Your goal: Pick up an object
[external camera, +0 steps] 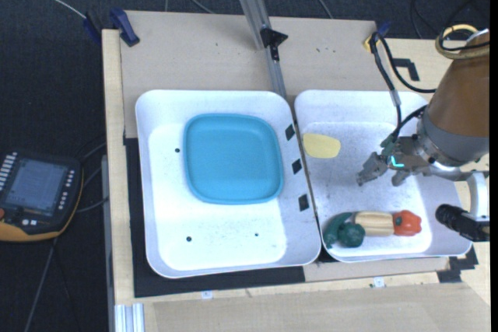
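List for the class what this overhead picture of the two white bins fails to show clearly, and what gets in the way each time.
- Two-finger gripper: its fingers are small and dark, so whether anything is between them cannot be told.
- Grey and orange arm: cut off by the picture's right edge.
- Right white bin: its right side is hidden under the arm.
- Small screen of the handheld controller on the floor: too small to read.

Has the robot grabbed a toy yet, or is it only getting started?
Not yet. The gripper hangs over the right bin with its fingers spread and nothing between them. The yellow piece lies at that bin's left side, and the green, tan and red toys lie in a row along its near edge. The blue plate sits in the left bin. Choosing a toy, closing on it and lifting are all left.
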